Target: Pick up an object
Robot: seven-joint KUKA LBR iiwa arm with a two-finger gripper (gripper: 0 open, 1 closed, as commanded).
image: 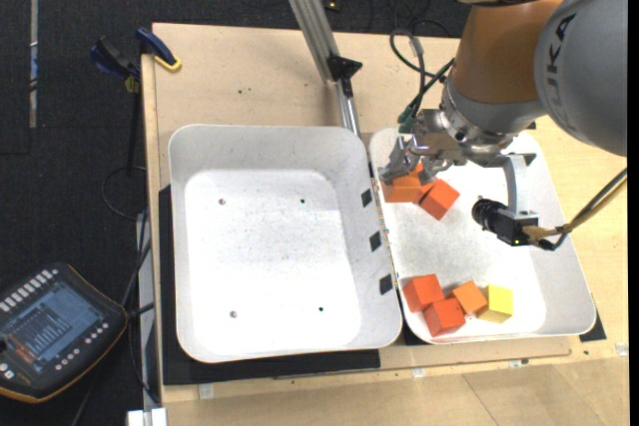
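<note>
— Gripper (407,165) first: where do we find it?

— We see it low over the upper left corner of the right bin (559,309), under the grey arm (589,45) with its orange band (504,25). It sits right at the top of an orange block (402,189) that lies against the bin's left wall.

— Is it clamped on that block?

— We cannot tell. The wrist and its cables cover the tips, so whether they stand apart, together, or on the block is hidden from us.

— What else do we have in that bin?

— A second orange block (438,199) lies tilted, touching the first on its right. Near the bottom edge we count four more blocks in a cluster: a red-orange block (423,290), a red block (445,316) just below it, a lighter orange block (469,297) beside them, and a yellow block (498,302) at the right end. A small black unit (499,219) hangs off the arm over the middle of the bin.

— And the left side?

— We see the left bin (190,214), white with dark specks, on the wooden counter (250,65). A metal pole (305,0) slants across the counter's top, a blue and yellow clamp (135,55) grips its upper left corner, and a control pendant (50,329) lies on the dark floor at lower left.
</note>
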